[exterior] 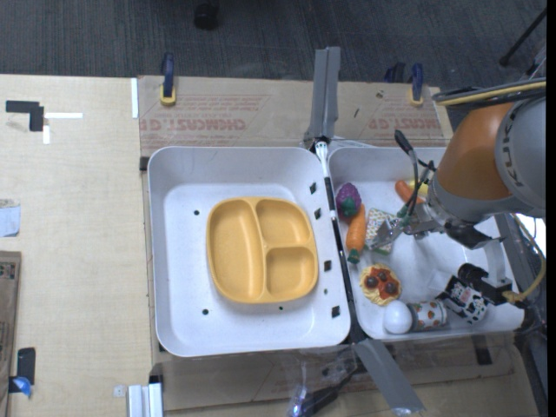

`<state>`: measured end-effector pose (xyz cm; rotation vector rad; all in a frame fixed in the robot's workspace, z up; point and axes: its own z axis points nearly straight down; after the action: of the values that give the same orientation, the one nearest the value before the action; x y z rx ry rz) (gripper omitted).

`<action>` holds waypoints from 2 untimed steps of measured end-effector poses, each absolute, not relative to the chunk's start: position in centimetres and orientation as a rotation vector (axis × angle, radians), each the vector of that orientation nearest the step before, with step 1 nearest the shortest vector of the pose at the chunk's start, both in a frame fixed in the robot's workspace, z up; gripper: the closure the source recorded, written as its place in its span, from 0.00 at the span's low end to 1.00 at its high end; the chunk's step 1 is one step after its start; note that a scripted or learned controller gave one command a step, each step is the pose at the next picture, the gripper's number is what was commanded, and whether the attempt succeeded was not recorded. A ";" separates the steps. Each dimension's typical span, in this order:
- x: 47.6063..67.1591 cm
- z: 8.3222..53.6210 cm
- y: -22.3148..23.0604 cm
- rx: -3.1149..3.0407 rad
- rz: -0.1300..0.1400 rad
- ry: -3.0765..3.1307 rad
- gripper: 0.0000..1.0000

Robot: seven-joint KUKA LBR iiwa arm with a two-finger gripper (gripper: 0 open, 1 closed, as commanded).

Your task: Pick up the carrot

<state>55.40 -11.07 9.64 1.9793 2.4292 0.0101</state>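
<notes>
Although the arm point(486, 159) hangs over the right bin point(417, 315), its gripper point(401, 227) has nothing visible between its fingers, and whether they stand open or closed cannot be told from here. The carrot point(356, 230), a short orange cone with a greenish stub at its lower end, lies near the bin's left wall, just left of the fingers and apart from them. Above it sits a purple grape cluster point(348, 199); a divided yellow plate point(261, 250) rests in the left bin point(174, 259).

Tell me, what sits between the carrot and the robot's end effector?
In the camera view, a small speckled white-and-green item lies between the carrot and the end effector, close beside the carrot.
</notes>
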 end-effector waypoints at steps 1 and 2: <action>55.0 9.6 -10.0 2.239 0.005 2.196 0.00; 52.1 9.1 -9.7 2.534 -0.005 1.863 0.00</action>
<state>52.12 -9.68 9.08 2.5340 1.8628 -0.0048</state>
